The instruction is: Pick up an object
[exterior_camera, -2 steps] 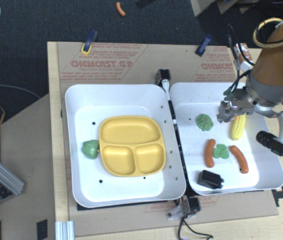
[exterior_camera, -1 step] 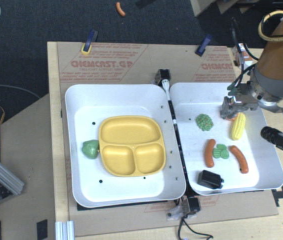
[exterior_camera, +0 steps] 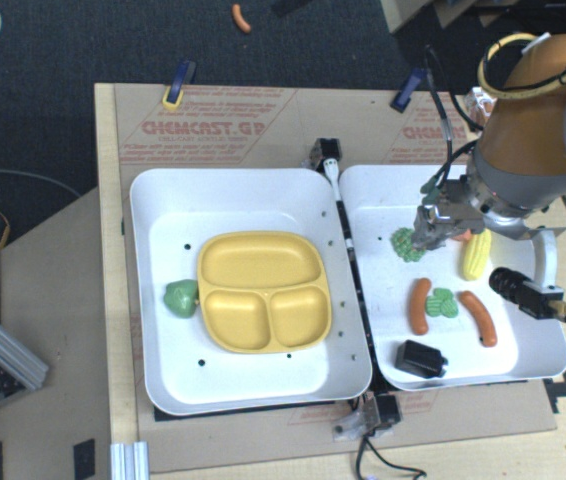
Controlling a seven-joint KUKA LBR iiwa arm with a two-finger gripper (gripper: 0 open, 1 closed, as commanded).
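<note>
The gripper [exterior_camera: 433, 230] is lowered over the broccoli floret [exterior_camera: 406, 244] in the right bin [exterior_camera: 383, 193]; whether anything is clamped cannot be told. A corn cob [exterior_camera: 476, 253] lies at three o'clock, crowding that side, probably why the floret's open nine-o'clock flank is favoured.

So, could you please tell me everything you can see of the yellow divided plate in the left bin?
The yellow plate looks like matte plastic, a rounded rectangle with three compartments: one long one across the far side and two smaller ones on the near side, split by raised ridges. It lies flat and upright near the middle of the left bin. A green leafy toy sits against its left edge. Nothing lies in its compartments.
</note>
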